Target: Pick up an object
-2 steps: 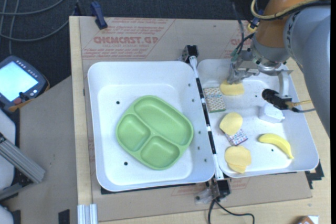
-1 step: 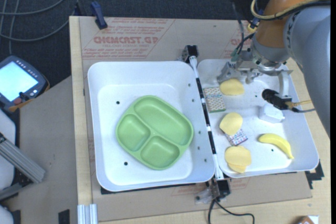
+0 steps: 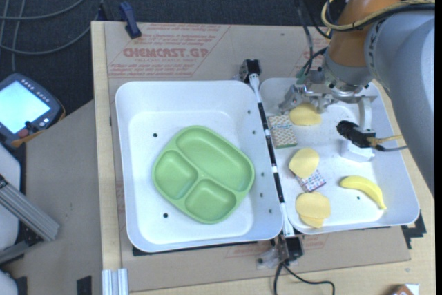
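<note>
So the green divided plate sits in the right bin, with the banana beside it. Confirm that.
Not quite. The camera view shows the green divided plate in the left bin; the banana lies apart from it, in the right bin.

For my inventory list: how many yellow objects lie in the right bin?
4: one under the end effector, one mid-bin, one near the front edge, and a banana. The arm may hide more.

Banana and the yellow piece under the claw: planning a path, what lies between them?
Camera view: bare bin floor between banana and yellow piece.
</note>
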`<action>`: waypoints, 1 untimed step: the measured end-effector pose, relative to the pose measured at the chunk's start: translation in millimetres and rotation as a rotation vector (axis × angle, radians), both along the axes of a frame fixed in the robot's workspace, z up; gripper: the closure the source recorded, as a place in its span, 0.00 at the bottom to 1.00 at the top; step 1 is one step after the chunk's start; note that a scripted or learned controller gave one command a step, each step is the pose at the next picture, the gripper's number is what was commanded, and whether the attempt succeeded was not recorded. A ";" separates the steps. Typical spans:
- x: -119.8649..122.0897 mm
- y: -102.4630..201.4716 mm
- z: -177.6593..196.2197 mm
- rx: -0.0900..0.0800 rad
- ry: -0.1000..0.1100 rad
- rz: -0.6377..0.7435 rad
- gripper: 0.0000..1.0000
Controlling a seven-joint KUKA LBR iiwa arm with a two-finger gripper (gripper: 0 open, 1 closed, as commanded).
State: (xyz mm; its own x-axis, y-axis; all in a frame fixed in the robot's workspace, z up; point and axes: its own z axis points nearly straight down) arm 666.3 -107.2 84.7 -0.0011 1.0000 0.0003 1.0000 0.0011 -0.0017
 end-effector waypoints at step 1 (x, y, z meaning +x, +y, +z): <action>1.6 -0.2 12.0 -0.002 -0.006 0.001 1.00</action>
